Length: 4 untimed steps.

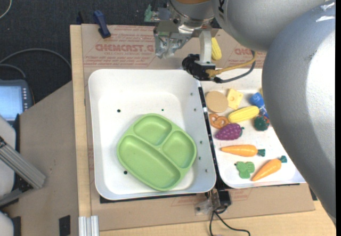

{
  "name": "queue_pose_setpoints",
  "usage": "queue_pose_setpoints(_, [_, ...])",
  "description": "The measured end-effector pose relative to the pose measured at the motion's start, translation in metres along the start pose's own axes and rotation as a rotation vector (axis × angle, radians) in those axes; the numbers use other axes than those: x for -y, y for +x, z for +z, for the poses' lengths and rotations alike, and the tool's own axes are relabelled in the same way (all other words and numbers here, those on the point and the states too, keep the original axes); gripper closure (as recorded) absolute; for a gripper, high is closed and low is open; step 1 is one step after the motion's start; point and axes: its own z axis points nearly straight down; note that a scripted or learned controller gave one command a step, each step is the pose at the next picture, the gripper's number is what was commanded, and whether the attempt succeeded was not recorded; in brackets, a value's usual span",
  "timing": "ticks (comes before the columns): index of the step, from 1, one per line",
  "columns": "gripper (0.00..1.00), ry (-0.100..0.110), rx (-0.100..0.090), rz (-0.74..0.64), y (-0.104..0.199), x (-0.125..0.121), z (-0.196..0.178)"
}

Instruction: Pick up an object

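My gripper (168, 47) hangs over the cardboard just beyond the far rim of the left bin (102, 81), with nothing visible in it. The left bin holds a green divided plate (156, 151). In the right bin (292, 178) lie toy foods: a tan round cookie (217, 101), a yellow cheese wedge (233, 97), a corn cob (243, 113), a pretzel (217, 121), purple grapes (229, 131), two carrots (240, 150) (268, 168) and a green broccoli piece (244, 169). The arm hides the right bin's far right part.
A blue clamp (101, 23) sits at the board's far left corner. A small yellow piece (216, 48) shows beside the wrist; I cannot tell what it is. A blue item (257, 98) and a dark green one (260, 123) lie by the corn.
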Motion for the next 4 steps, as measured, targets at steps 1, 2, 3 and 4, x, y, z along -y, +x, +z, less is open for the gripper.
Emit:
queue_pose_setpoints(1, [1.00, -0.003, 0.000, -0.001, 0.000, -0.001, -0.010])
queue_pose_setpoints(2, [1.00, -0.006, 0.000, -0.001, 0.001, -0.001, -0.021])
queue_pose_setpoints(3, [1.00, -0.010, 0.000, -0.002, 0.001, -0.002, -0.031])
queue_pose_setpoints(4, [1.00, -0.013, 0.000, -0.003, 0.001, -0.003, -0.042])
